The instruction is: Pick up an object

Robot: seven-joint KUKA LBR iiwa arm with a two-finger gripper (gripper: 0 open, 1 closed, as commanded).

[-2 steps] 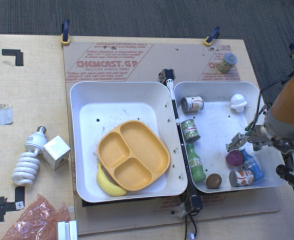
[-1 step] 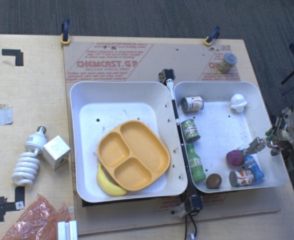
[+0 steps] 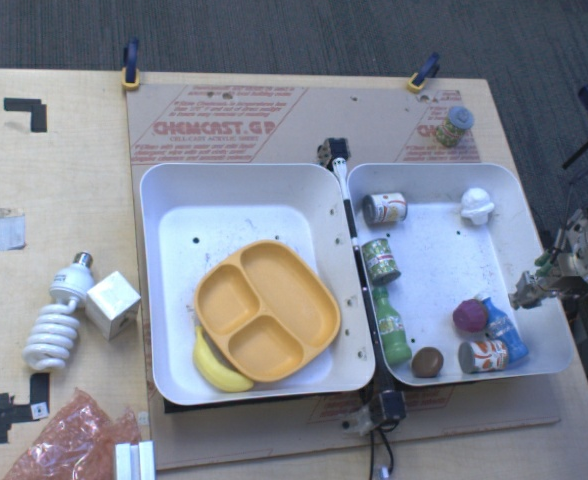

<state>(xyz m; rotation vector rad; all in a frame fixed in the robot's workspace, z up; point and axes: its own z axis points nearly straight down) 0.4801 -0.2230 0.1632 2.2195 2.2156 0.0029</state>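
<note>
- As the camera looks down on the bench, my claw (image 3: 540,288) sits at the right rim of the right bin (image 3: 444,240), just outside its wall; whether it is wide or narrow I cannot tell, and nothing shows in its grasp.
- Nearest to my claw, in the bin's near right corner: a blue packet (image 3: 506,334), a purple ball (image 3: 470,316) touching it, and a red-and-white can (image 3: 482,356) lying on its side just below them.
- Near edge of the same bin: a brown lump (image 3: 427,361) beside a green bottle (image 3: 391,330), which lies along the left wall.
- Left wall, farther up: a green can (image 3: 380,261) and a silver can (image 3: 385,208), both on their sides.
- Far right corner: a white piece (image 3: 477,205), well apart from the rest.
- Left bin (image 3: 164,218): an orange divided plate (image 3: 266,310) lies over a banana (image 3: 217,368).
- Board beyond the bins: a small jar (image 3: 454,126).
- Bench left of the bins: a spiral bulb (image 3: 54,320) touching a white cube (image 3: 112,303), with a red mesh bag (image 3: 74,436) near the front edge.
</note>
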